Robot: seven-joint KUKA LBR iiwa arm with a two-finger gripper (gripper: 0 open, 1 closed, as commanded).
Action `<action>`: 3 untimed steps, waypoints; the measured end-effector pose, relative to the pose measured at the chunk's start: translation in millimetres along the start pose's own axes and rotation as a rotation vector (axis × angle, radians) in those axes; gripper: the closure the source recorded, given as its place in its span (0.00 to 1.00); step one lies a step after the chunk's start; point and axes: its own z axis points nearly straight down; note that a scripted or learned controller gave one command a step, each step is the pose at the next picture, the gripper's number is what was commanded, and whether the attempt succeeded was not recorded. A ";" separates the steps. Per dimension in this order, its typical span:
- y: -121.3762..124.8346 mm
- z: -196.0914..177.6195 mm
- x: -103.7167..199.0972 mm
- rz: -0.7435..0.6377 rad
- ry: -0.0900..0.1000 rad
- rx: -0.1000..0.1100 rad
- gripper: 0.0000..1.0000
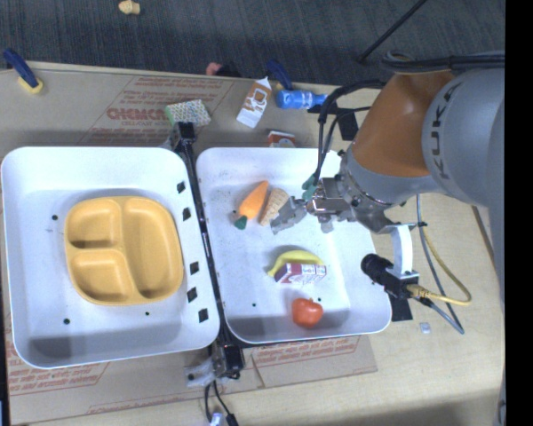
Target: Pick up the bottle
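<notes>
We log: approach step. Grey two-finger gripper hovers, fingers apart, holding nothing, beside orange carrot-shaped bottle near right white bin's far edge. Next: shift over bottle, descend, close.

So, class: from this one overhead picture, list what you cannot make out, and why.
Camera view:
- The blue object beyond the right bin: too small and blurred to confirm as the bottle.
- The right bin's top-right corner: hidden under the arm.
- The packet by the banana: label too small to read.
</notes>
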 end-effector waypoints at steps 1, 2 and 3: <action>0.4 -10.1 0.4 -0.005 0.001 0.002 1.00; -54.1 -1.6 -12.8 -0.021 -0.001 0.000 1.00; -53.6 9.2 9.4 0.271 0.001 0.001 1.00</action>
